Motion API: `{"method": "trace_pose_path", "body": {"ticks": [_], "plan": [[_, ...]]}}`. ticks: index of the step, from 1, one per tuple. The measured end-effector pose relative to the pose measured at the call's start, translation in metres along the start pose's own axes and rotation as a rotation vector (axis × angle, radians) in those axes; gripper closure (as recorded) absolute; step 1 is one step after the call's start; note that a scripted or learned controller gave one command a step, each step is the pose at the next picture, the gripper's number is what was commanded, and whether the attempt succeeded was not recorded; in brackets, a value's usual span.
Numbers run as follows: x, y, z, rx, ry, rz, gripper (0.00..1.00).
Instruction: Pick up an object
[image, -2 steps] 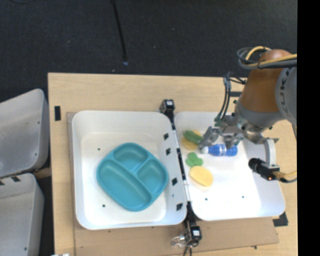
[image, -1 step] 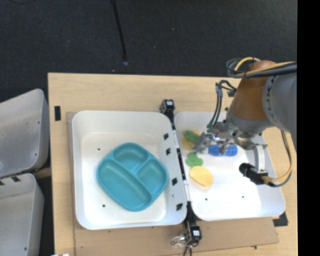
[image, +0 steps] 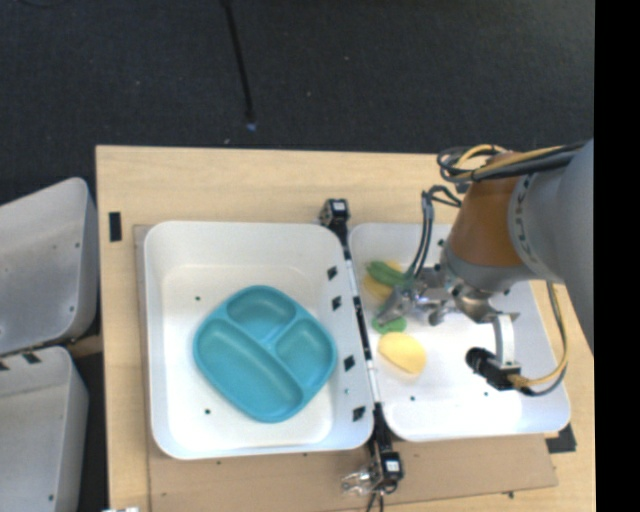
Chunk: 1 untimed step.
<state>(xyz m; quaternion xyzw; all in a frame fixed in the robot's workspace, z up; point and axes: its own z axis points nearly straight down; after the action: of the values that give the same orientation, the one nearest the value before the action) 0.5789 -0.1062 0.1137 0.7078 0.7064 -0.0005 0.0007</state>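
No readable text, labels, numbers or signs anywhere.

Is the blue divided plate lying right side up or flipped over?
Right side up. The blue plate lies flat in the left bin, and its three hollow compartments face the camera.

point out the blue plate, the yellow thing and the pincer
blue divided plate (image: 262, 352), camera view, on its middle ridge
yellow object (image: 402, 353), camera view, on its rounded top
pincer (image: 405, 303), camera view, at its tips above the green item (image: 388, 323)
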Motion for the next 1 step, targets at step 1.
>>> {"method": "trace_pose_path", "body": {"ticks": [1], "plan": [[-0.0007,0.0008,-0.0111,-0.003,0.001,0.006,1.00]]}}
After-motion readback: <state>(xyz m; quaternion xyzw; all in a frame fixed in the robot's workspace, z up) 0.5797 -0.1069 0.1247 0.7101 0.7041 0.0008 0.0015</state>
